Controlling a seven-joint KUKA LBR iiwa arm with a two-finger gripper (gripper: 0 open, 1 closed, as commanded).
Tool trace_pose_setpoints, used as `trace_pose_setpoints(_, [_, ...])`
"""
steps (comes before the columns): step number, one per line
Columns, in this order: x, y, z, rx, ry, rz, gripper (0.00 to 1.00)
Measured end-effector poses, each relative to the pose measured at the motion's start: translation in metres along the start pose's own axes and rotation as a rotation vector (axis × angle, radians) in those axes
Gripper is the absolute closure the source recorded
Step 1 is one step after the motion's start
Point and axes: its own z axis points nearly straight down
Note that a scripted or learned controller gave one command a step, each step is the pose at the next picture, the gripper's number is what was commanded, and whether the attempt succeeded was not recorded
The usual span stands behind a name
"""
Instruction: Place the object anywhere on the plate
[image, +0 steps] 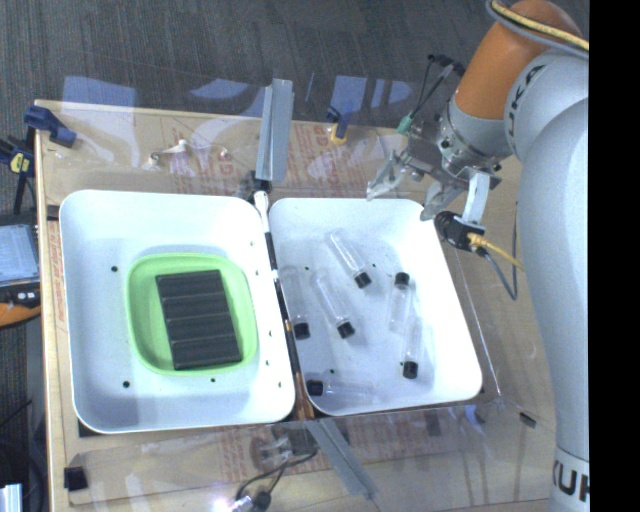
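Both white bins looked like smooth moulded plastic with a soft sheen: the left bin (85, 300) and the right bin (450, 340). The green plate (142, 320) in the left bin seemed matt plastic, carrying a dark ribbed block (198, 319), dull in finish. The clear tubes (345, 255) with black caps in the right bin looked glossy and see-through. The surface (200, 150) was pale wood under a shiny clear film. At two o'clock, the claw (425, 190) showed bare metal.
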Motion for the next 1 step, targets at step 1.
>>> trace_pose_setpoints(1, [-0.0006, 0.0006, 0.0047, 0.001, 0.000, -0.005, 0.00])
